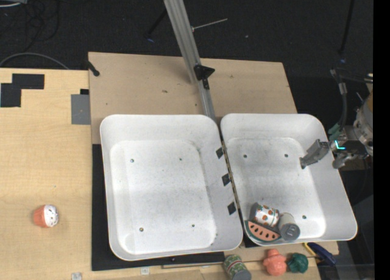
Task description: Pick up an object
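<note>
The grey two-finger pincer (317,152) hangs over the right white bin's (317,123) far right side, holding nothing; how wide it stands I cannot tell. The small red-and-white patterned can (266,216) lies down-left of it, in the bin's near-left corner, long axis roughly left-right.

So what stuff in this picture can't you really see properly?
- The pincer, camera view: the arm is cut off at the right, so its grip state is unclear.
- The small can in the right bin: label too small to read.
- The toys below that bin: cut by the bottom edge.
</note>
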Robot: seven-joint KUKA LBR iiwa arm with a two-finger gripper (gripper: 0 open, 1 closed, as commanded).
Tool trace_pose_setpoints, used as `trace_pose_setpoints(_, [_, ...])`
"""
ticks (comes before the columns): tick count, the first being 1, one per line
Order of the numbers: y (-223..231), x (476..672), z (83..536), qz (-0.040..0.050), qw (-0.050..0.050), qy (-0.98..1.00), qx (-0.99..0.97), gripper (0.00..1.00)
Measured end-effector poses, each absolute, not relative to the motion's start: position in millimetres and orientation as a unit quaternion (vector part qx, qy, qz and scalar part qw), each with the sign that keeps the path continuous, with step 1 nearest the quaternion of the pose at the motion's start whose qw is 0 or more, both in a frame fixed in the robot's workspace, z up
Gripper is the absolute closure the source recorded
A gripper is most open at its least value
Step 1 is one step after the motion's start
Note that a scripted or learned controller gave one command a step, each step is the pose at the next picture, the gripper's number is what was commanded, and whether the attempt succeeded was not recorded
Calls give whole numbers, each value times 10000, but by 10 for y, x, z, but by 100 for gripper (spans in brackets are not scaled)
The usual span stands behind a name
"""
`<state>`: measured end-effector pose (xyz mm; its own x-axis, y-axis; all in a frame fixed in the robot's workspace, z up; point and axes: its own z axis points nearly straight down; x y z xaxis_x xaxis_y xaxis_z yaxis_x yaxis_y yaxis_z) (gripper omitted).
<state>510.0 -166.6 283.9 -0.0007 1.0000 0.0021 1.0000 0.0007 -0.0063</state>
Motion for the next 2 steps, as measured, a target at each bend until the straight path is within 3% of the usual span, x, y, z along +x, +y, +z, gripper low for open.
trace_pose_setpoints(1, [-1673, 5105, 2856, 4, 11, -7070, -7072, 0])
trace_pose_setpoints(2, [-1588, 5163, 2284, 20, 39, -7070, -7072, 0])
